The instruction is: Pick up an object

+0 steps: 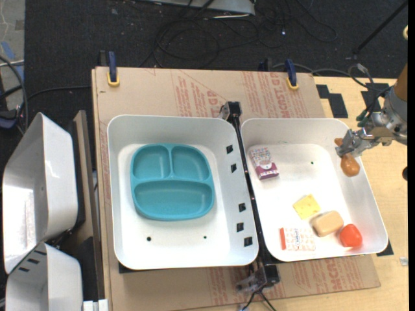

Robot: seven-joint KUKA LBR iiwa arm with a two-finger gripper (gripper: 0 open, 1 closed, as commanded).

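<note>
Two shallow white plastic bins (122,193) sit on a brown cardboard-covered bench (194,89) above dark, cable-strewn flooring (194,37). The two-finger gripper (351,149) hangs over the right bin's rim beside a small brown egg-shaped object (350,166); its opening cannot be determined.

Illumination is bright, even and diffuse. The two white bins (175,125) approach overexposure, with faint shadows along their inner walls. The dark floor in the upper frame is underexposed and grainy. Focus is moderately soft overall; edge distortion is negligible.
</note>
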